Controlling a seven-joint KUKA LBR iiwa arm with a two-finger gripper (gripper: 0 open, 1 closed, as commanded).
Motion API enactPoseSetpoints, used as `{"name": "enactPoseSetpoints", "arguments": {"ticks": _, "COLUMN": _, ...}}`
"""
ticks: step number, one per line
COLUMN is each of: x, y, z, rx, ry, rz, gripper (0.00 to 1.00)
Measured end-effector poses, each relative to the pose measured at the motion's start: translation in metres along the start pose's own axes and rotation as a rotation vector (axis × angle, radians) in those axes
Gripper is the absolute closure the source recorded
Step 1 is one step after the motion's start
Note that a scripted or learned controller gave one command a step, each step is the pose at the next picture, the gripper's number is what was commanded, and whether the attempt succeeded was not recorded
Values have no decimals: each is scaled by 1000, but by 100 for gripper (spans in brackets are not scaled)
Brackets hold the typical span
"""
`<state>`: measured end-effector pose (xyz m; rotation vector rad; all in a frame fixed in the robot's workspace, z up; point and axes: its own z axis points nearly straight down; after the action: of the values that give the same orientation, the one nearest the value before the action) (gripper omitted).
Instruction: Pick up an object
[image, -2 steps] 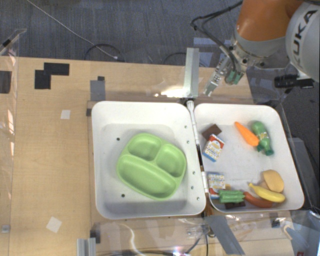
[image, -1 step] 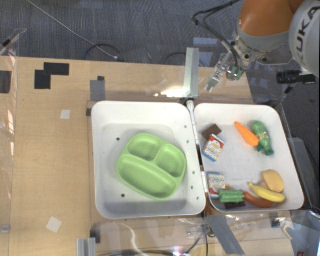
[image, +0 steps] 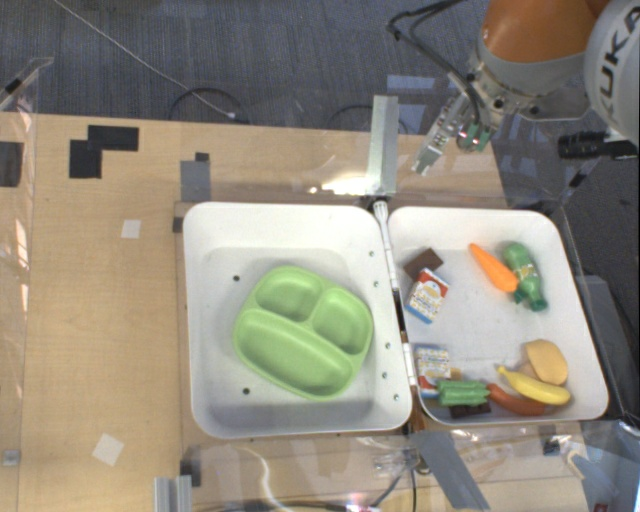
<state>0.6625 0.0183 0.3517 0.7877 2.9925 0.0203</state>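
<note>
- Objects for picking lie in the right bin (image: 560, 232); the left bin (image: 200, 300) bears just a green divided plate (image: 303, 330), which we judge a poor target, being broad and flat.
- Going left to right in the right bin, we see a brown block (image: 421, 264) and a small carton (image: 428, 296) near the divider, with a second carton (image: 432, 362) and a green piece (image: 463, 391) at the near-left corner.
- Further right come a carrot (image: 492, 268) and a green bottle (image: 524, 274), touching or nearly so. The carrot's long axis runs from far-left to near-right; the bottle's runs far to near.
- At the near-right corner a banana (image: 535, 387) lies on a red piece (image: 505, 399), with a potato (image: 546, 360) just behind.
- Our gripper (image: 448, 135) hangs beyond the far rim of the right bin, above its left half, holding nothing; we cannot tell how far its fingers are parted.
- Every object thus lies nearward of the gripper. The brown block and first carton are nearest, almost straight toward us, and the carrot a little to the right.
- We judge the carton or carrot the likeliest pick, since each stands fairly apart from its neighbours.
</note>
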Motion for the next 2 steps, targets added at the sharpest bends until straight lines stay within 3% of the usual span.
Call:
{"name": "enactPoseSetpoints", "arguments": {"ticks": 1, "x": 27, "y": 32, "z": 2, "rx": 21, "ry": 35, "rz": 102, "gripper": 100}}
{"name": "enactPoseSetpoints", "arguments": {"ticks": 2, "x": 26, "y": 33, "z": -12, "rx": 15, "ry": 26, "rz": 98, "gripper": 100}}
